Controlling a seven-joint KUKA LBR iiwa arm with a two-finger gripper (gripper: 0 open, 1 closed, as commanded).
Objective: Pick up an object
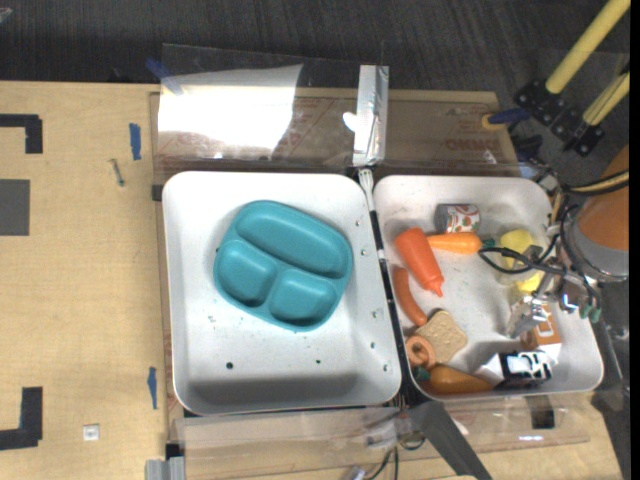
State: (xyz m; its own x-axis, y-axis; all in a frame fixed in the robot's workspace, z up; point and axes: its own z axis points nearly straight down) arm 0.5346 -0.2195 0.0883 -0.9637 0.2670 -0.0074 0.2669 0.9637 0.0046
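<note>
Clutter in the right bin (520, 190) may spoil the grasp, since the gripper (531, 313), its opening hidden, could hit the cables (510, 260).

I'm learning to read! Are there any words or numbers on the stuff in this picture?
Red print on the brown cardboard behind the right bin: too blurred to read.
Label on the small can: too small to read.
Black-and-white small box: markings unreadable.
Nothing else carries writing.

Right bin (455, 190) crowded: orange bottle (420, 258) tilted, carrot (455, 244), toast slice (445, 334), yellow piece (515, 243).
</note>
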